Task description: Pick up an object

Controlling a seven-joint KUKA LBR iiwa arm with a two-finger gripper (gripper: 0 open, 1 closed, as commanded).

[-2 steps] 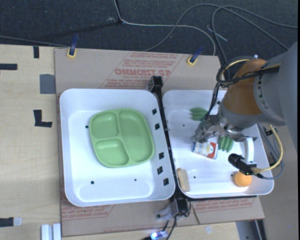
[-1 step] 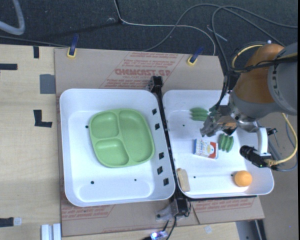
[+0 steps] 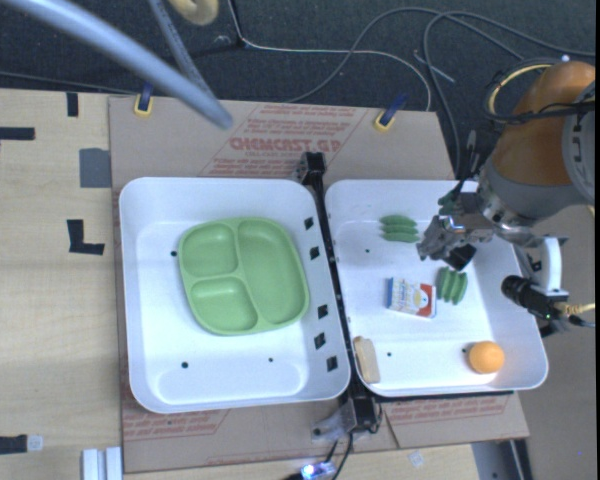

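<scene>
Objects lie scattered in the right bin (image 3: 432, 196) — a green pod (image 3: 400, 229) near the back, a small printed carton (image 3: 411, 296) mid-bin, a second green piece (image 3: 452, 286) just beside it, an orange ball (image 3: 486, 357) at the front right corner and a tan block (image 3: 366, 359) at the front left. The gripper (image 3: 446, 243) hovers above the second green piece — whether it holds anything cannot be told. The left bin (image 3: 145, 268) bears a green divided plate (image 3: 243, 274).

Wooden bench (image 3: 40, 298), cardboard sheet (image 3: 280, 133) (printed red).

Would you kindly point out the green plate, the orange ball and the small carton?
green plate (image 3: 244, 274): camera view, its centre divider.
orange ball (image 3: 486, 357): camera view, its middle.
small carton (image 3: 411, 296): camera view, its top face.
</scene>
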